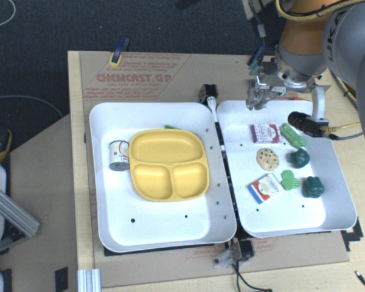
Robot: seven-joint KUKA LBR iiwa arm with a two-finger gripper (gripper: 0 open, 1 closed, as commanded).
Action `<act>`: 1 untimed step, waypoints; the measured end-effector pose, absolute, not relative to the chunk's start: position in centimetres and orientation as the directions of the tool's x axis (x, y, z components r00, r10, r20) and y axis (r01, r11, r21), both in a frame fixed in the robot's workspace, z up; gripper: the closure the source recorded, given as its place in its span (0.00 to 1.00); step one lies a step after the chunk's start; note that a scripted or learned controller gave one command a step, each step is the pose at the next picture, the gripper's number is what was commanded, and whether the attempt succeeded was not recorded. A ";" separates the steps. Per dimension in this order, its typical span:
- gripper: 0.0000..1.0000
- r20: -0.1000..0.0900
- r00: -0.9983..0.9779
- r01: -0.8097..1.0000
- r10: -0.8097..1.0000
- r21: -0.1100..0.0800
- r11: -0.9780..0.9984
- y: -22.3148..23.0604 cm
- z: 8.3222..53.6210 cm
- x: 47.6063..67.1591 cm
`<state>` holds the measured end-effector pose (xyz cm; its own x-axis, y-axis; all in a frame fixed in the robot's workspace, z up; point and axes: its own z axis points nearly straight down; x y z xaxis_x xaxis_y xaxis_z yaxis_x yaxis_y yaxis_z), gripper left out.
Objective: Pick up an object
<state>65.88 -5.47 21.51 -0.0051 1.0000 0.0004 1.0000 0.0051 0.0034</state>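
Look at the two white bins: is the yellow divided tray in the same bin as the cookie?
No, the yellow divided tray lies in the left bin, while the cookie lies in the right bin.

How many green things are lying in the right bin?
4: a long one at the far right, a dark one just below it, a light one near the middle, a dark one at the right.

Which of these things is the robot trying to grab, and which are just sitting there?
Could be grabbed, in the right bin by the gripper:
red packet, cookie, small card packet, green toys.

Just sitting in the left bin:
yellow divided plate, little can.
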 end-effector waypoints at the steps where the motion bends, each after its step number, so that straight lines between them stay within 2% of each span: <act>1: 1.00 0.002 -0.006 1.000 1.000 0.005 0.006 -0.2 23.0 65.7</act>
<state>65.66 -0.21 23.04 -0.0063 1.0000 0.0017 1.0000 0.0063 0.0048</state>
